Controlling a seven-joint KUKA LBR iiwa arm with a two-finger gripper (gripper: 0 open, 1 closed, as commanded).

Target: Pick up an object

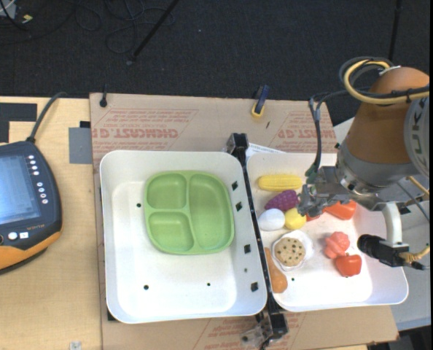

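The right bin (380, 292) holds several toy foods: a yellow corn cob (278, 182), purple grapes (281, 199), a white egg (272, 219), a yellow lemon (295, 220), a cookie (289, 251), an orange piece (342, 211), a pink piece (336, 243), a red piece (349, 265) and a brown roll (277, 278). My gripper (309, 203) hangs low over the bin's middle, right beside the grapes and just above the lemon. The grey wrist hides what lies directly under it.
The left bin (122, 283) holds a green divided plate (187, 213). A black divider (250, 217) runs between the bins. A teach pendant (12, 203) lies at the far left. A black fitting (380, 249) sticks in over the right bin's edge.
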